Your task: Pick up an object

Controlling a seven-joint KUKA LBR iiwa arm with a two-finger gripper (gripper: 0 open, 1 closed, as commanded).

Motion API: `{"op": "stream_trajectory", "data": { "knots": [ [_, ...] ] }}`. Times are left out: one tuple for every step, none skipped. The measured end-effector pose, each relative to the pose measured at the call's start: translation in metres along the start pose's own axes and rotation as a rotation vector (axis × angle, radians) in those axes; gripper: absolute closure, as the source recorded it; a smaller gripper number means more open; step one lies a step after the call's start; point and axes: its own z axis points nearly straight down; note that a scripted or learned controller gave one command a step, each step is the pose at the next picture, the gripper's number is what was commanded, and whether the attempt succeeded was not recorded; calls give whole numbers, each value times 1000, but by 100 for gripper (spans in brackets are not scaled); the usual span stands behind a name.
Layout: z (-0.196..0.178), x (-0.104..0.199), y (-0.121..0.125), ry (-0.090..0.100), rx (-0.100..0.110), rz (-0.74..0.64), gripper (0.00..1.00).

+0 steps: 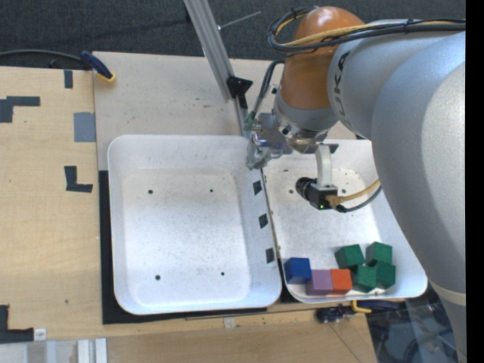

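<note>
Left bin (pixel 113 203): white, beside its twin | gripper (pixel 259 151): above the far end of the walls where both bins meet; whether released or clenched cannot be told | right bin (pixel 318 240): near end holds blue block (pixel 298 269), purple block (pixel 322 280), orange block (pixel 341 280) side by side, green blocks (pixel 367 267) clustered just right.
</note>
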Motion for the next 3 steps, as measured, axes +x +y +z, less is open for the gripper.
{"op": "stream_trajectory", "data": {
  "knots": [
    [-20, 51, 11, 1, -1, 1, 100],
    [-13, 54, 11, -4, 1, 7, 100],
    [-14, 55, 11, -4, 1, 7, 0]
  ]
}}
